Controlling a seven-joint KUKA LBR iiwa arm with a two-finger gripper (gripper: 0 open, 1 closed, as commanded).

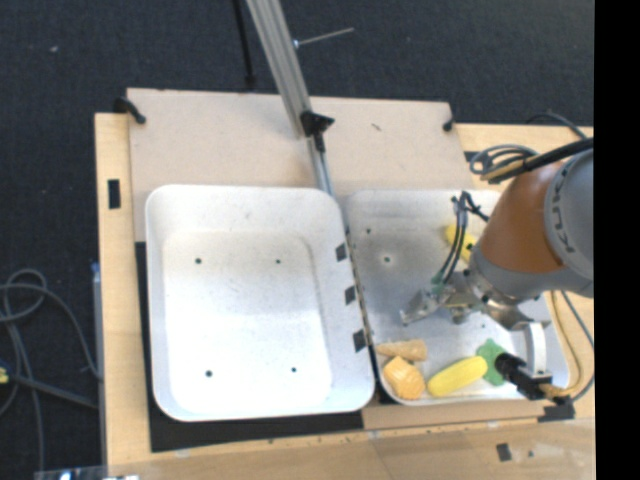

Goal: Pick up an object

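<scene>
My gripper (425, 308): low in the right bin (385, 230); open or closed, I cannot tell.
Nearest target: tan piece (401, 349), just below.
Doing it well: centre over it, clear of the yellow piece (457, 375).

An aluminium pole (283, 53) slants over the wooden bench (250, 143).
</scene>
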